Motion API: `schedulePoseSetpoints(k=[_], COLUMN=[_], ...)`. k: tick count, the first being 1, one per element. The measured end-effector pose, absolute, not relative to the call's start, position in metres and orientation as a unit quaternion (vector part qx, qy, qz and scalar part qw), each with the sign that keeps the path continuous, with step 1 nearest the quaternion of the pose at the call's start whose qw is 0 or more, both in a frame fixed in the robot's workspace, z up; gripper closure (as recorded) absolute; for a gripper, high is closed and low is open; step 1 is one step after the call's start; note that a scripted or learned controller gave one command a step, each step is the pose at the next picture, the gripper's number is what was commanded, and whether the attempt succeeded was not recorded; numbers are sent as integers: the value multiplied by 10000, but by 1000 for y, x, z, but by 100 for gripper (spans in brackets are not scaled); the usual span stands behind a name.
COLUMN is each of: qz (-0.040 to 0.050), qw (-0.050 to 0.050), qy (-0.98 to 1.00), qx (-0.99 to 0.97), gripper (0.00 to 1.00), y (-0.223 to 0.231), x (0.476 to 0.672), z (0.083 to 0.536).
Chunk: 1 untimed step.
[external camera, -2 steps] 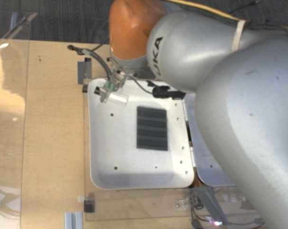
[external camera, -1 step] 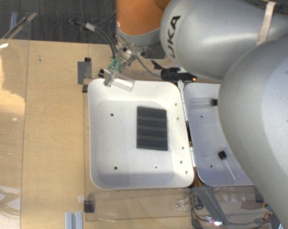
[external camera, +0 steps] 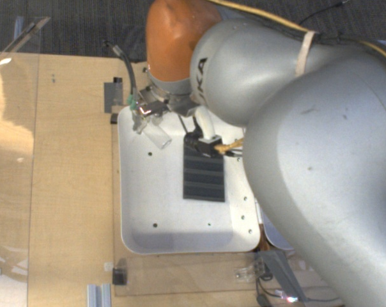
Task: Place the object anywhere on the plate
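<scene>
We judge the approach-to-grasp step in hand. The gripper (external camera: 144, 117) hangs low over the bin's (external camera: 148, 235) upper left corner; we cannot tell whether it grips anything. A dark ridged block (external camera: 204, 174), perhaps the object, lies mid-bin. The arm (external camera: 308, 139) covers the right side; we identify no plate.

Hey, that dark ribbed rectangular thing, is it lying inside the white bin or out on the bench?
Inside. The dark ribbed rectangular object lies flat on the floor of the shallow white bin, with white floor showing on its left and below it.

arm (external camera: 276, 107) over white bin (external camera: 154, 229) (dark pad (external camera: 204, 176) inside)
</scene>
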<state>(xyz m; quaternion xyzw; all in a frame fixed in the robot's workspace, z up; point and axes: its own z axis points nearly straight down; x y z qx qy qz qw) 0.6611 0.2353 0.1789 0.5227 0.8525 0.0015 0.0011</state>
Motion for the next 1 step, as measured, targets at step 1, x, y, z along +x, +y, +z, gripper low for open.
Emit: schedulePoseSetpoints(k=[1], qz=[34], qw=[48], qy=[9554], qx=[2954], gripper=[100], y=[212], x=[670], z=[258])
